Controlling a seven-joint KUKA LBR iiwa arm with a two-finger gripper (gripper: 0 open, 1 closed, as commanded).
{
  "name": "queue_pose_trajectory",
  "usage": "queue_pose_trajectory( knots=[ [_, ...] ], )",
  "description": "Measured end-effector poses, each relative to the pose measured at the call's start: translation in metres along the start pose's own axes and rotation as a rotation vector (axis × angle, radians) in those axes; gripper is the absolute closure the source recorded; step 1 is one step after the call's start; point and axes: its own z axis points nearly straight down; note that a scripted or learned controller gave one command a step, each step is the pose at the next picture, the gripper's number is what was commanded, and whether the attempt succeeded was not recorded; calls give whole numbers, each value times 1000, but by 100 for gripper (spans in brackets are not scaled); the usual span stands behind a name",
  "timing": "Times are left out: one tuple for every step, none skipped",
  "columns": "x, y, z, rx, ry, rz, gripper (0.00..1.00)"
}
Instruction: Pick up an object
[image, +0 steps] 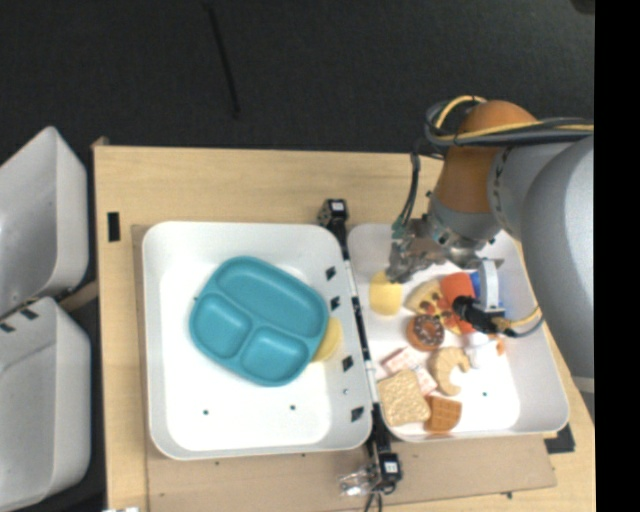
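Arm lowered over the right bin, gripper (402, 262) above the toy food.

I see the gripper at the far-left part of the right bin (520, 400), just above a yellow piece (386, 295); I cannot tell how its tool is set. Nearby lie a donut (428, 330), a red piece (458, 285), a cracker (404, 396) and a pretzel-like piece (450, 368). The left bin (170, 420) bears a teal divided plate (260, 320), with a yellow object (328, 342) showing at its right edge.

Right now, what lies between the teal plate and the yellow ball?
In the camera view, the two bins' adjoining rims separate the teal plate from the yellow ball.
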Motion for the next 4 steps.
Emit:
queue_pose_trajectory(
  knots=[
    [-7, 6, -60, -8, -1, -2, 100],
    [-6, 9, -101, -5, 0, -6, 100],
    [-8, 10, -123, -4, 0, -7, 100],
    [35, 5, -115, 1, -1, -9, 100]
  ],
)
